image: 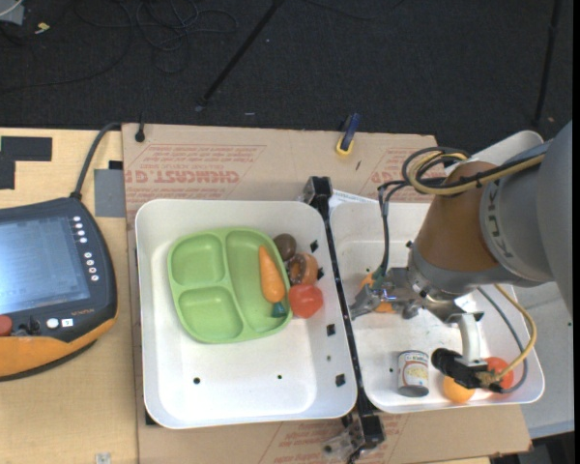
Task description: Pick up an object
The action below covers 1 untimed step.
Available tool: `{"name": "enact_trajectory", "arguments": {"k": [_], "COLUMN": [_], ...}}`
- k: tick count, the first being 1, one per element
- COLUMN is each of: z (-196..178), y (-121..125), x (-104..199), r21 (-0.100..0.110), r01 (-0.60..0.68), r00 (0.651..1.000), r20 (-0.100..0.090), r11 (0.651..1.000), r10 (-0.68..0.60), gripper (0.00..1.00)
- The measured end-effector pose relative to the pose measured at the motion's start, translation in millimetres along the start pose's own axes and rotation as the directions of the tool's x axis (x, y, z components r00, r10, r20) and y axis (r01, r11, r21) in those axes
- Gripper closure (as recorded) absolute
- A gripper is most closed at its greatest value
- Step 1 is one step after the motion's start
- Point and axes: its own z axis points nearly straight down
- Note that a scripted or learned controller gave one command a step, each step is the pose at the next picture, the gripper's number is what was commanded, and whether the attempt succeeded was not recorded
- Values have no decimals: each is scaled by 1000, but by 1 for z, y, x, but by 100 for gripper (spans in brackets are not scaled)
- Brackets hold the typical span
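Two white bins (234,394) sit side by side; the pincer (379,296), its grip unreadable, hovers beside a small can (413,372).

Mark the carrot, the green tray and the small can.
carrot (271,274): camera view, middle of its orange body
green tray (205,312): camera view, floor of its lower left compartment
small can (413,372): camera view, its label side

Green divided tray (205,288) with carrot (271,273) in left bin (232,394) (small can (413,372) in right bin (387,230))
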Motion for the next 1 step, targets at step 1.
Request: {"name": "enact_trajectory", "arguments": {"k": [1], "z": [-49], "y": [-6], "x": [59], "r21": [1], "r01": [4], "r00": [1000], "r20": [-8], "r11": [1000], "r10": [-4], "gripper": [0]}}
